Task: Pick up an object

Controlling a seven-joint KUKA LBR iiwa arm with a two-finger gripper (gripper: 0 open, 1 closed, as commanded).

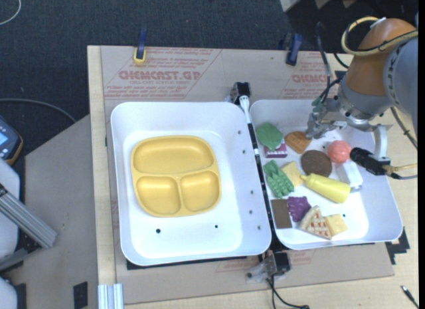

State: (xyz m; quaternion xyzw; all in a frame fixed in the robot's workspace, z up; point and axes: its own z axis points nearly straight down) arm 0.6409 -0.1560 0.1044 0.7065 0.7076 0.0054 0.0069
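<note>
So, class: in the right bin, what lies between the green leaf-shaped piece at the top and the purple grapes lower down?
In the camera view, a green bumpy vegetable lies between the green leaf and the purple grapes, with a pale yellow piece beside it.

Dark carpet floor [80, 8] — brown bench board [199, 75].

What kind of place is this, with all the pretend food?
Probably a robot testing lab, not a kitchen. A grey and orange robot arm reaches over two white bins clamped to a board, a pile of toy food fills one bin, and a yellow divided plate sits in the other.
</note>
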